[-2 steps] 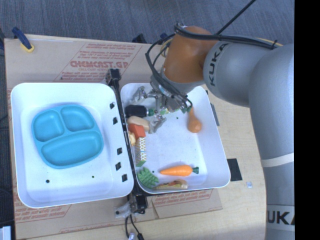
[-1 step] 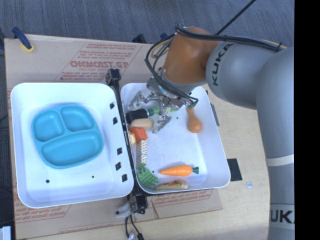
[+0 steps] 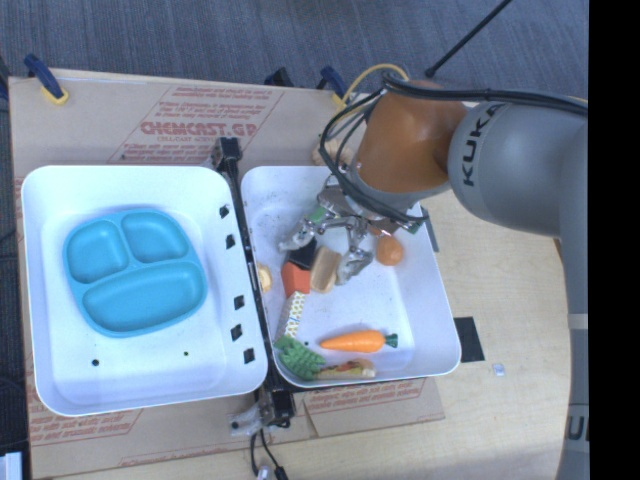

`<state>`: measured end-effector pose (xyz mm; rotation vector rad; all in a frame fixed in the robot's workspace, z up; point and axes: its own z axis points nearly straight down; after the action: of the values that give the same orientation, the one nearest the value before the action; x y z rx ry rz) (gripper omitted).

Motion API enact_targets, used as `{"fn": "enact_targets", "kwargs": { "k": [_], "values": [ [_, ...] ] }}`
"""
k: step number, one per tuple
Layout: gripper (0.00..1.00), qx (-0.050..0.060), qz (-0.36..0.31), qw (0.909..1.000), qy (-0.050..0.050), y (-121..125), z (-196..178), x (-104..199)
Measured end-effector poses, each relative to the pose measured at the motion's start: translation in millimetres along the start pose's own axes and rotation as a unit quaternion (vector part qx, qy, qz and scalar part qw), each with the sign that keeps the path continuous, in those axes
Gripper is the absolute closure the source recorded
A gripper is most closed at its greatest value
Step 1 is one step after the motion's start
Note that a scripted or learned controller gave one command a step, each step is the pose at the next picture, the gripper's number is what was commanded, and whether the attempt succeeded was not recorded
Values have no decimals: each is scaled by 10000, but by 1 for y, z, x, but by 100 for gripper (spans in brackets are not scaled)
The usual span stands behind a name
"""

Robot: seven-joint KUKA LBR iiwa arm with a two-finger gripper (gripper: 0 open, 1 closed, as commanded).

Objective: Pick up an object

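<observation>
Down in the right-hand bin (image 3: 425, 298), the gripper (image 3: 328, 250) hangs low over a cluster of small toys, its metal fingers (image 3: 300, 236) spread apart with nothing visibly clamped between them. Just beneath the fingers lies a tan block (image 3: 325, 269), pale beige and oblong, tilted, with one end under the right finger. Touching its left side is an orange-red piece (image 3: 295, 276) with a dark top, roughly cylindrical. Whether either one touches a finger is too hard to tell at this slant.

To the right of the gripper, near the bin's wall, rests a small orange ball (image 3: 389, 252). Nearer the front wall lies a toy carrot (image 3: 353, 342), bright orange with a green stub at its right end, lying sideways. Left of it sits a green leafy piece (image 3: 295, 356), and a speckled strip (image 3: 292, 315) stands between that and the orange-red piece. A small yellow piece (image 3: 264, 278) lies against the bin's left wall.

The left bin (image 3: 50, 368) holds a blue divided plate (image 3: 135, 270), with three compartments, lying flat and well apart from the arm (image 3: 520, 163).
</observation>
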<state>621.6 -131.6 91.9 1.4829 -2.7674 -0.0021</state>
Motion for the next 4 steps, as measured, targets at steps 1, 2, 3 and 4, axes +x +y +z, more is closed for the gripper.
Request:
{"fn": "enact_targets", "kwargs": {
  "k": [1,2,3,4],
  "values": [
    [0,14,-205,9998,-11,2,0,-41],
    [0,15,-2347,9721,-10,-15,0,-42],
    [0,10,-3884,9215,-7,-57,0,21],
    [0,-5,-4432,8964,-7,1,0,-6]
  ]
}}
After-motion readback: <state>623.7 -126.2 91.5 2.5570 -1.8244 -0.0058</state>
